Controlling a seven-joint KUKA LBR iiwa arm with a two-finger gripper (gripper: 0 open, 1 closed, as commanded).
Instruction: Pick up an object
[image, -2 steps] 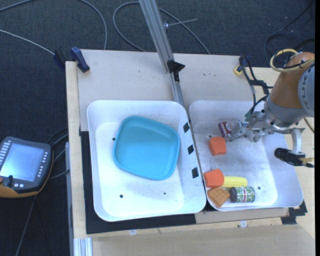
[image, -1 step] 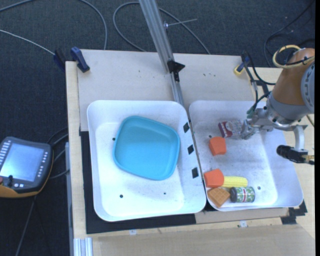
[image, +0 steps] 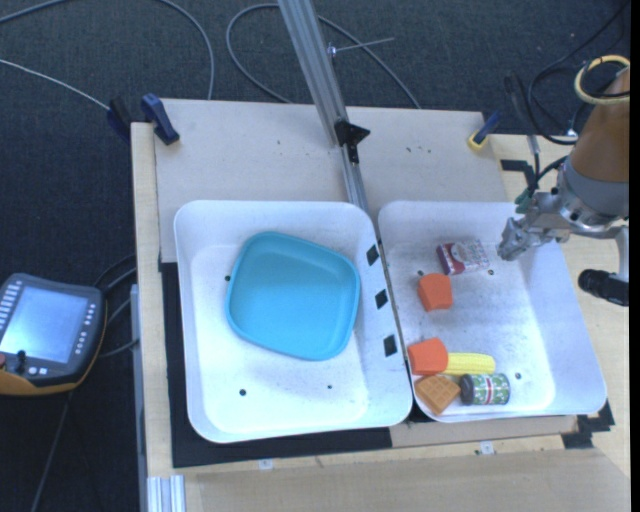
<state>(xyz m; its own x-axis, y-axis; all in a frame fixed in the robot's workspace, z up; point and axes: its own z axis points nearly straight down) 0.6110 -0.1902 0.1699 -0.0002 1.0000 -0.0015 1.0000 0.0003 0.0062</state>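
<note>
My gripper (image: 513, 244) hangs over the right bin (image: 560, 330), near its upper right part, just right of a small red and white packet (image: 461, 257). An orange block (image: 434, 292) lies below that packet. Along the bin's front edge sit a red-orange block (image: 428, 355), a yellow corn cob (image: 469, 363), a tan wafer-like piece (image: 437, 392) and a small dark jar (image: 485, 389) lying on its side. Nothing shows between the gripper's tips.
The left bin (image: 200, 400) holds a blue square plate (image: 293, 294). A metal pole (image: 322, 70) slants in from the top to the divide between the bins. Clamps (image: 160, 118) sit at the bench's back corners. A teach pendant (image: 45, 330) lies at far left.
</note>
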